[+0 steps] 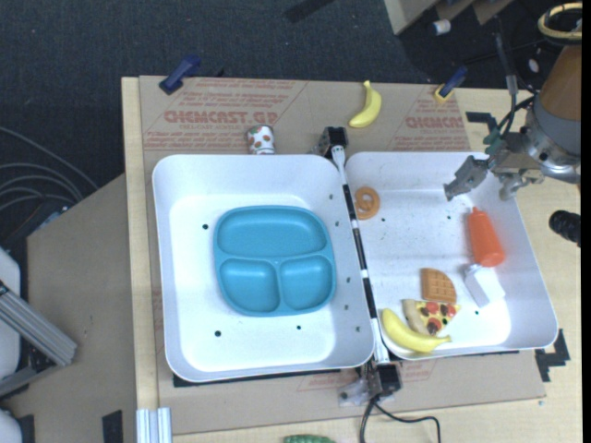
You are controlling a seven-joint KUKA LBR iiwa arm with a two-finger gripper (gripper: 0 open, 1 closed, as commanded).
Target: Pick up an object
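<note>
Orange carrot-like piece point(485, 237) lies in right bin point(531, 289), just below gripper point(487, 179); your nearest target. Gripper fingers spread apart, nothing between them, poised above bin's upper part. Waffle point(439, 285), pizza slice point(430, 316), banana point(407, 333) crowd near corner, overlapping. Blue divided plate point(273, 258) fills left bin point(180, 247). Arm cut off at right; white block point(476, 287) hard to identify.

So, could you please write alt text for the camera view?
A robot gripper hangs above the right bin, near an orange carrot, with a waffle, banana and pretzel nearby. The left bin holds a blue divided plate.
</note>
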